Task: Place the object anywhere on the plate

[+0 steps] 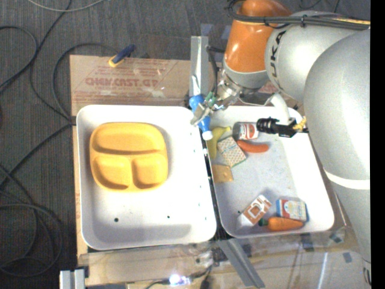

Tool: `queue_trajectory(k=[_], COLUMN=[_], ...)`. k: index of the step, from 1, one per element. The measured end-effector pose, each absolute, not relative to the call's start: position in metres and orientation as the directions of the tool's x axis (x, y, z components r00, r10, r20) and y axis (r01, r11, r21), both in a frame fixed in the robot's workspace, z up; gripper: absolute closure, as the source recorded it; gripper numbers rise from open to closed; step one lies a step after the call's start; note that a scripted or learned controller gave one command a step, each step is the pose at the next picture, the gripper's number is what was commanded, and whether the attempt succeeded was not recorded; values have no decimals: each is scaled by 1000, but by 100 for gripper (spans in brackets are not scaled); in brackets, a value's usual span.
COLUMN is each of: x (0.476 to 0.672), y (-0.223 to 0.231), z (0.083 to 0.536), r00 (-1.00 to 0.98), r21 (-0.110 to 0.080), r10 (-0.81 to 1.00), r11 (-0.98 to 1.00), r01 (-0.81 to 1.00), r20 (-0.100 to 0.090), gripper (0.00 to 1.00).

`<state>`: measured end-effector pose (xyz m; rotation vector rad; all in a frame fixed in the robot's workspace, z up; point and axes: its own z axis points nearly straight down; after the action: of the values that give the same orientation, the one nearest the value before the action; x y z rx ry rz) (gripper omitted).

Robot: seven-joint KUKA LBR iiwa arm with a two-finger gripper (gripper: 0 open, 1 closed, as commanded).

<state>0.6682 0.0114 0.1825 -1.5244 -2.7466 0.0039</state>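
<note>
1. Beyond the far left corner of the bench, a brown cardboard sheet with red print lies flat behind the left bin, and a small blue and yellow item rests on its far edge.
2. Next, the left bin, white and shallow, holds the yellow plate in its far left part; the plate has three compartments, one long one at the far side and two smaller ones at the near side, and nothing lies on it.
3. Along the wall between the two bins, the gripper hangs at the far end, just above the rim where the bins meet. Blue and white parts show at its tip, but whether its fingers are wide or narrow cannot be told, and nothing can be seen held between them.
4. Just right of that wall, in the right bin, a patterned packet lies tilted, with a flat tan piece touching its near side.
5. Further right, near the far wall, a small can lies on its side, and a red-orange sausage-shaped toy lies just in front of it.
6. At the near right corner, a small white and brown carton, a blue and white box and an orange carrot sit close together.
7. Overhead at the right, the grey arm with its orange band reaches in.
</note>
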Motion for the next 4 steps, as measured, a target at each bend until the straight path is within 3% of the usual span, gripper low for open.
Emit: queue_trajectory(k=[1, 2, 3, 4], x=[612, 624, 586, 586], y=[65, -10, 103, 103], z=[185, 206, 199, 199], r00=[-692, -702, -754, -753], r21=[-1, -1, -1, -1], r10=[722, 712, 657, 658], r11=[692, 702, 754, 753], r01=[722, 712, 657, 658], r20=[2, -1, 2, 2], gripper=[100, 100, 100, 0])
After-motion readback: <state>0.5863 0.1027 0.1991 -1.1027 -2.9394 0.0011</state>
